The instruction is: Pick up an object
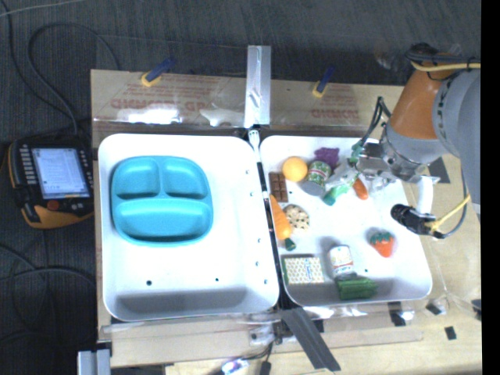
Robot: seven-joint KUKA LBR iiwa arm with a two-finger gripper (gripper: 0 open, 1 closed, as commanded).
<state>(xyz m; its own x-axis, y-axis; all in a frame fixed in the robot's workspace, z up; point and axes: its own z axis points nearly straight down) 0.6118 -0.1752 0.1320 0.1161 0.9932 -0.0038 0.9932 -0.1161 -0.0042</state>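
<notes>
Gripper (361, 170) low over right bin (406, 287), among toys near small carrot (360, 187). Jaws' state: cannot tell. Nothing lifted yet; grasp pending.

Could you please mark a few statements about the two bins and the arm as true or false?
1. The blue divided tray lies in the left bin. True.
2. The strawberry sits in the left bin. False: it lies in the right bin, near its right side.
3. The pincer is over the upper part of the right bin. True.
4. The orange ball rests on the blue divided tray. False: it lies in the right bin, near its top left corner.
5. The carrot lies close to the right bin's left wall. True.
</notes>
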